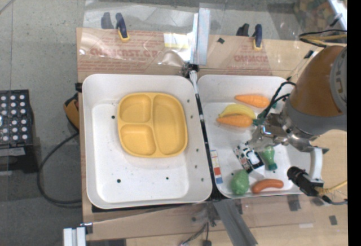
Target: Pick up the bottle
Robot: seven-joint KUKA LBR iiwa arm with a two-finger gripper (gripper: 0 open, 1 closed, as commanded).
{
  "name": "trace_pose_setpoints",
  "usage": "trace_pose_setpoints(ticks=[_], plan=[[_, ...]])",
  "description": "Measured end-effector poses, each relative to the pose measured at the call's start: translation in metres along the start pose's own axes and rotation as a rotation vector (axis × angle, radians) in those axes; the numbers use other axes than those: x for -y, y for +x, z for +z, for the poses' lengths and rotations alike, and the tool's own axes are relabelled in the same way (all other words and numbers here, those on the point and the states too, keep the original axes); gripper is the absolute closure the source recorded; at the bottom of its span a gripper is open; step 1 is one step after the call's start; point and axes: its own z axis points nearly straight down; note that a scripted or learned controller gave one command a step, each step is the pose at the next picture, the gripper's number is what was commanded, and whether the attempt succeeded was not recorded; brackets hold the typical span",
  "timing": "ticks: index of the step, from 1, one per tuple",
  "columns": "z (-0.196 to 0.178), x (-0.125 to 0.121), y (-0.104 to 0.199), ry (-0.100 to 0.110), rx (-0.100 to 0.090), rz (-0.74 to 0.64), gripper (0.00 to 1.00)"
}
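In the right bin (225, 84), the gripper (260, 140) hovers beside the bottle (268, 158); whether it grips I cannot tell. Crowding toys could spoil the pick.

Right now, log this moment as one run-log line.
gripper: over right bin | bottle: lying in bin, beside gripper | grasp: unconfirmed | left bin: yellow tray

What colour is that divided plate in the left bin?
The divided plate is yellow, as the camera view shows.
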Motion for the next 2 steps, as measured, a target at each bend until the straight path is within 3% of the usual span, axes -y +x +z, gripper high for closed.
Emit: trace_pose_setpoints(ticks=[1,2], plan=[[0.0001,-0.0085,-0.0687,0.0,0.002,-0.01,1.0],[0.0,-0.0086,-0.0686,0.0,0.002,-0.01,0.0]])
